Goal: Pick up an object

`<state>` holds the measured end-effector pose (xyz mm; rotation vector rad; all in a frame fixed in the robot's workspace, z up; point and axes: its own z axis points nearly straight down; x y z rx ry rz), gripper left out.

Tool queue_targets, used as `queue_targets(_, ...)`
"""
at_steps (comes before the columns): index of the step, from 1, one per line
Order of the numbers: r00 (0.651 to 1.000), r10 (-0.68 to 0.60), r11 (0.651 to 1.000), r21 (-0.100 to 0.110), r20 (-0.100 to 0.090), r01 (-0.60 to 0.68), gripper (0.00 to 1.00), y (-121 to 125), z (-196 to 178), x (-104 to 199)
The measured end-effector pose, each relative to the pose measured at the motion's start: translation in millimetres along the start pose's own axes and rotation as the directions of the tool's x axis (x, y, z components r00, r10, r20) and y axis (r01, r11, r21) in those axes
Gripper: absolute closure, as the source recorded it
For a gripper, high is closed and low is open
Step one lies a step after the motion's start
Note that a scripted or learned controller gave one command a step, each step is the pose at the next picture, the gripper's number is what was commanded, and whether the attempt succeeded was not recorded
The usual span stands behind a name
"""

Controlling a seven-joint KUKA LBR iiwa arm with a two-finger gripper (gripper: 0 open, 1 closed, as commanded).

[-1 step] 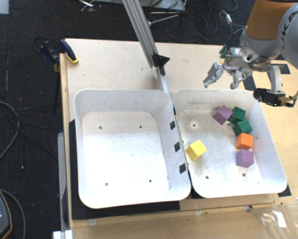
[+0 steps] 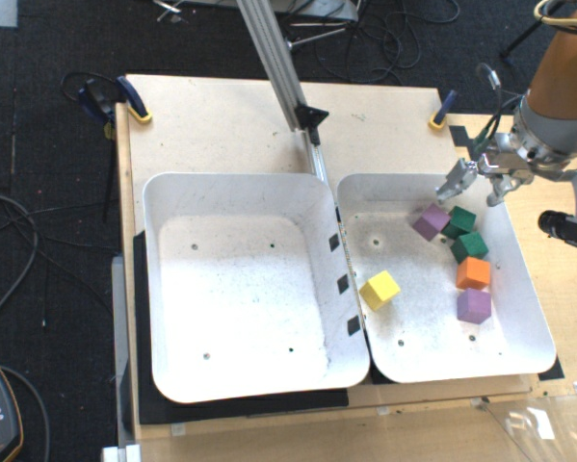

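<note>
Two shallow white plastic bins side by side on a pale wooden board, mid-frame. Left bin [image 2: 235,292] with rounded corners, speckled dusty floor, a few small dark dots. Right bin [image 2: 404,349] same make, holding all the blocks.

Blocks look like matte foam cubes, clustered in right half of right bin:
- light purple cube [image 2: 430,223], tilted, upper centre of the bin
- dark green cube [image 2: 459,222], touching the purple one on its right
- second dark green cube [image 2: 471,246], just below, near the first
- orange cube [image 2: 474,273], directly under the green pair
- purple cube [image 2: 474,306], just below orange, close or touching
- yellow cube [image 2: 380,290], alone, lower left of the bin, near the divide between bins

Gripper [image 2: 477,183] at upper right, above the top rim of right bin, metallic, fingers spread apart, nothing between them. Left fingertip just above the light purple cube, not touching as far as visible. Grey wrist with orange band above, entering from right edge.

Slanted aluminium rail [image 2: 274,51] from top centre down to the seam between bins. Clamps at board's top corners, blue and yellow [image 2: 129,99] at left. Black cables on dark carpet around.
</note>
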<state>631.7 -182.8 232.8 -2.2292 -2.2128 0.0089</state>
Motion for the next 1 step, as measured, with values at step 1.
queue_targets(1,1.0,-0.009,1.0,-0.015,0.001,0.009,0.0,25.7,98.2,-37.6)
